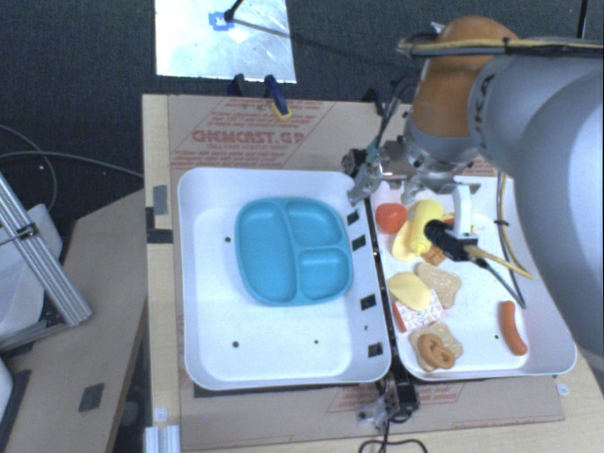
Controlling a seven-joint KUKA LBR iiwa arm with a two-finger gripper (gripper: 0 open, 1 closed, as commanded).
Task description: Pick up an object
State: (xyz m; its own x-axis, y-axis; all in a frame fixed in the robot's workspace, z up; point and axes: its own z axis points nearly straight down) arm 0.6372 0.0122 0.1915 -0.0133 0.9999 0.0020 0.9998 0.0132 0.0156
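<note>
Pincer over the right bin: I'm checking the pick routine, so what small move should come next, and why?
Probably ease straight down onto the yellow piece: the pincer hangs at the right bin's far end, and that piece lies nearest beneath it.

You can read one printed mark: red block letters spelling "CHEMCAST GP" on the brown paper-faced sheet [247, 137] lying under the two white bins. The words run along its far strip, just beyond the left bin [203, 253]. More red printing of the same kind shows on the sheet's near strip, below the bins, too small and broken to read.
</note>
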